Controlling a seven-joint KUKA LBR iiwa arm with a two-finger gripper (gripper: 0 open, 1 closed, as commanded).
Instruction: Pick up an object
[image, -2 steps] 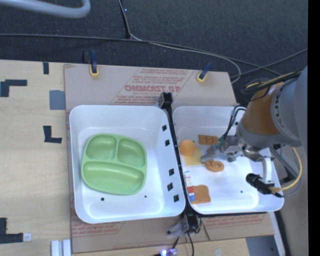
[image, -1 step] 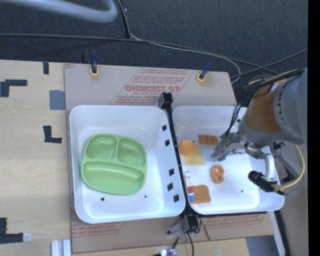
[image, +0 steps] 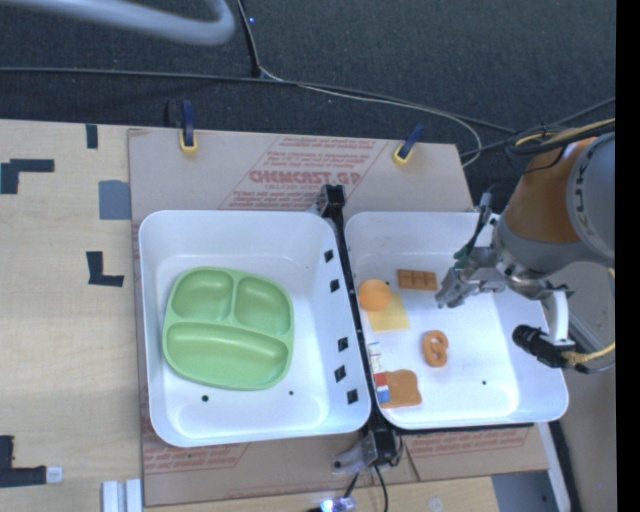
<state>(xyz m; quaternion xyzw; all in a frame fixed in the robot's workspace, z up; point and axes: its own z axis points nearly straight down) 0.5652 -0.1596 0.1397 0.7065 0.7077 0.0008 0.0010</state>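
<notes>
The divided plate (image: 228, 328) lies in the left bin (image: 160, 240); the right bin (image: 520, 395) holds a ball (image: 374, 294) beside a cheese slice (image: 389, 314), a waffle (image: 416, 280) behind, a pretzel (image: 435, 348) nearer, toast (image: 402, 389) in front; the gripper (image: 452, 293) sits right of the waffle.

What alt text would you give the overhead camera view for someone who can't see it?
A grey robot arm's gripper hovers over the right bin near a brown waffle, orange ball, pretzel and toast. The left bin holds a green divided plate.
</notes>
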